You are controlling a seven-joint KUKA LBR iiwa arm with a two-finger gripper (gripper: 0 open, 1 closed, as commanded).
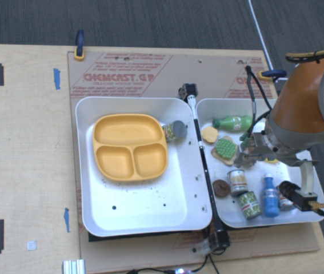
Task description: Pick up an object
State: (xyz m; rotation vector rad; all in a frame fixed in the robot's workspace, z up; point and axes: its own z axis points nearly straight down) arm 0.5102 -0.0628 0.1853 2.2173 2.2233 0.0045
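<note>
From the overhead camera I see the gripper point(247, 153) low in the right bin point(313, 213), right of frame centre; I cannot tell how it is set. The nearest thing is a small can point(238, 181) just below it, standing about upright, slightly tilted, apart from the gripper as far as I can judge. A green bottle point(233, 122) lies above, long axis left to right. The yellow divided plate point(130, 146) sits in the left bin point(127, 210).
</note>
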